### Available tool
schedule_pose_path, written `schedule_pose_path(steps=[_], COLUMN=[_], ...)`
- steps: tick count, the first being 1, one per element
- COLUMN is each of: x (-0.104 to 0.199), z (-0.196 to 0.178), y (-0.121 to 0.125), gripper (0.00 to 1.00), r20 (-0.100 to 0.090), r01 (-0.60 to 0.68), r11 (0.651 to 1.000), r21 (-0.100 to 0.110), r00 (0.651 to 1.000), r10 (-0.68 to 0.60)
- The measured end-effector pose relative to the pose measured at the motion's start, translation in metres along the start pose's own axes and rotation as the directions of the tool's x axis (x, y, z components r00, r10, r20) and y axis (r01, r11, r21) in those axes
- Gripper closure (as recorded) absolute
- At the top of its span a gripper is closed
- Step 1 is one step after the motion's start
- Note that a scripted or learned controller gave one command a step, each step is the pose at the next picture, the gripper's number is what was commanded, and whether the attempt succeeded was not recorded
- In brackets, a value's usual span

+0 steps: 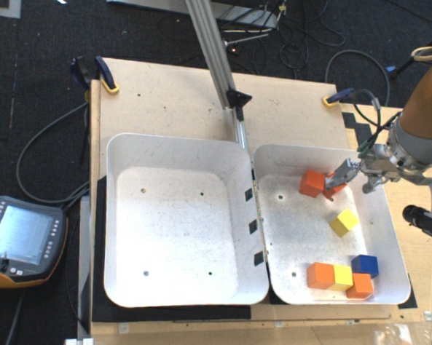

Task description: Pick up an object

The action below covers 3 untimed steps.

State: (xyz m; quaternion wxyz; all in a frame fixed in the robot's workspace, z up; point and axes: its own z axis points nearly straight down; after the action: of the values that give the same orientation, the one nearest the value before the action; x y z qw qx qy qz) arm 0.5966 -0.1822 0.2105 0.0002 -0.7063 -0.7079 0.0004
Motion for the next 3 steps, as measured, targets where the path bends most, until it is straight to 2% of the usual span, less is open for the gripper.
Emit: schedule_pose_path(steps=[1, 2, 3], x=[-0.019, 0.003, -0.034], z=[0.118, 0.115, 0.115], y=[-0.082, -0.001, 0.046], gripper=[0.0, 0.0, 0.0], r20=[0.001, 0.001, 0.002], r01=[-0.007, 0.004, 0.001], r11=[1.0, 1.0, 1.0], r21=[0.002, -0.006, 0.002], r00=[1.0, 1.0, 1.0], r10=[0.007, -0.004, -0.001])
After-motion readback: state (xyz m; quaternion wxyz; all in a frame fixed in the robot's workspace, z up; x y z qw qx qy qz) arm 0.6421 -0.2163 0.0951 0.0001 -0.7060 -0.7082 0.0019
